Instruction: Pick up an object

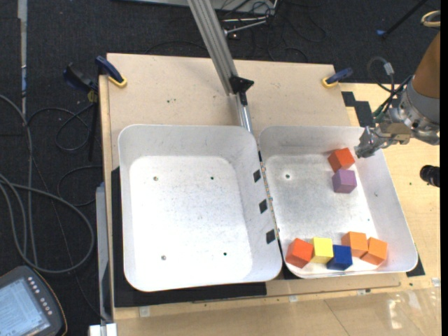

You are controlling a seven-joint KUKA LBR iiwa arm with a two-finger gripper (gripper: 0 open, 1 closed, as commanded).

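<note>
Camera view puts your gripper [367, 148] at the right bin's [392, 187] far edge, just beside the orange block [341, 159]; whether it is parted or closed you cannot tell, the tip being too small. A purple block [344, 180] sits close below (nearly touching), so an off-centre descent could nudge both away.

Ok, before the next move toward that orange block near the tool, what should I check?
1. Tool near the orange block: ok, just to its right.
2. Block between its fingers: not ok, none seen.
3. Finger opening: cannot tell.
4. Purple block crowding the target: not ok, almost touching it.
5. Right bin wall clearance: cannot tell.
6. Spare targets: ok, five blocks along the near wall.
</note>
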